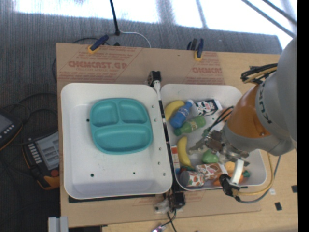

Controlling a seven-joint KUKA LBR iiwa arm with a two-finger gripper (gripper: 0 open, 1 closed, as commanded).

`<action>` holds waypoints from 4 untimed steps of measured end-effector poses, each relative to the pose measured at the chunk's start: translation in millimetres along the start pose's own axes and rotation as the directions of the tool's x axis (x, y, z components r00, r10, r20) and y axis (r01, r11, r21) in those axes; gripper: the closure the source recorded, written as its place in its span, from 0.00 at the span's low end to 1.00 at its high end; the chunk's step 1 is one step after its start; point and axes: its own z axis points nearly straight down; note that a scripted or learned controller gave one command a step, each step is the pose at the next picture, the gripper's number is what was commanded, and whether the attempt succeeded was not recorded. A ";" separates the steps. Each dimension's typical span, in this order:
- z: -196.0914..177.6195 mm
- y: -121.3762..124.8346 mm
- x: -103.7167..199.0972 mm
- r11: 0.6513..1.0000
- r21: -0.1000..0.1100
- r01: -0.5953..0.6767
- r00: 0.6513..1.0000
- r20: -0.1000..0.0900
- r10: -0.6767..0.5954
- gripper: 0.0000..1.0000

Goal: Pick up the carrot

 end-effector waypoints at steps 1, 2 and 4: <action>-28.7 21.7 -40.1 0.981 0.014 0.194 0.981 -0.002 -0.194 0.00; -14.5 83.2 -53.1 0.932 0.012 0.362 0.932 -0.003 -0.362 0.00; -9.1 158.4 -28.5 0.888 0.000 0.461 0.888 -0.002 -0.461 1.00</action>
